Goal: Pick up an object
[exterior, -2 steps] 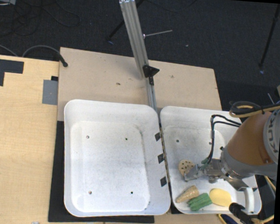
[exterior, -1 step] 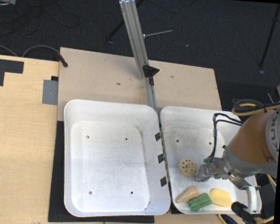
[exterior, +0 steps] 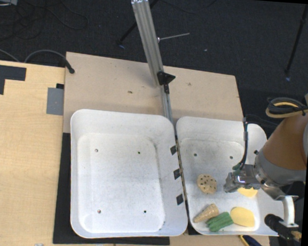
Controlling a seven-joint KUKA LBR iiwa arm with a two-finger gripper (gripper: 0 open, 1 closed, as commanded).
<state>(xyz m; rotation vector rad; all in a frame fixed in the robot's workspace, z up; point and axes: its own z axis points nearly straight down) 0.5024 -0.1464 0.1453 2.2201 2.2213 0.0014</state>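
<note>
The right bin (exterior: 212,135) holds several small objects near its front. A tan cookie with dark chips (exterior: 206,184) lies in the middle. Closer to the front rim are a beige cone (exterior: 206,213), a green piece (exterior: 220,222) and a yellow oval (exterior: 243,217). Another yellow piece (exterior: 248,193) peeks out beside the gripper. My gripper (exterior: 235,183) hangs low over the bin's right side, just right of the cookie and left of that yellow piece. Nothing shows between its tips.
The left bin (exterior: 118,175) lies beside the right one, with black clips (exterior: 177,174) along their shared edge. A slanted aluminium rail (exterior: 150,44) rises behind the bins. The arm's orange band (exterior: 287,142) looms over the right bin's right rim.
</note>
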